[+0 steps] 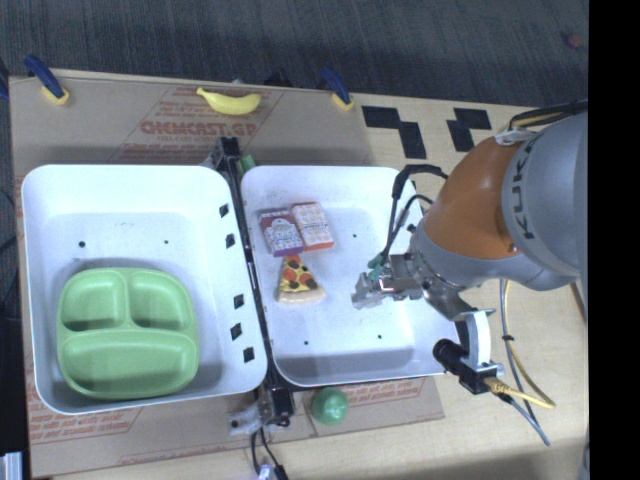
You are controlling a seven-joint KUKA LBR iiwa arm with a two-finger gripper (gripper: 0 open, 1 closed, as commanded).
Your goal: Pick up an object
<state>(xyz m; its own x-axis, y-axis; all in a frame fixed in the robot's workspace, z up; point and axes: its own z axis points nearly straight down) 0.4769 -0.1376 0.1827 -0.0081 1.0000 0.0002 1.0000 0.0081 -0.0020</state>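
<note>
Hovered over the right bin [330, 363], toward its right wall: end effector [372, 290], its spread or closure impossible to tell from above. Lay near the right bin's middle: a pizza-slice toy [298, 279], with a small red box [296, 228] just behind it toward the far wall. Sat in the left bin's [60, 193] near half: a green divided plate [127, 332]. Rested on the surface's near edge below the right bin: a green ball [329, 405]. Lay at the far edge: a yellow banana [229, 99].

The 2 bins [130, 183] are white. The divided tray [127, 332] is pale green, the ball [329, 405] darker green, the banana [229, 99] yellow. The small boxes [296, 228] are maroon and red; the pizza slice [298, 279] is yellow with red spots and a tan crust.
</note>
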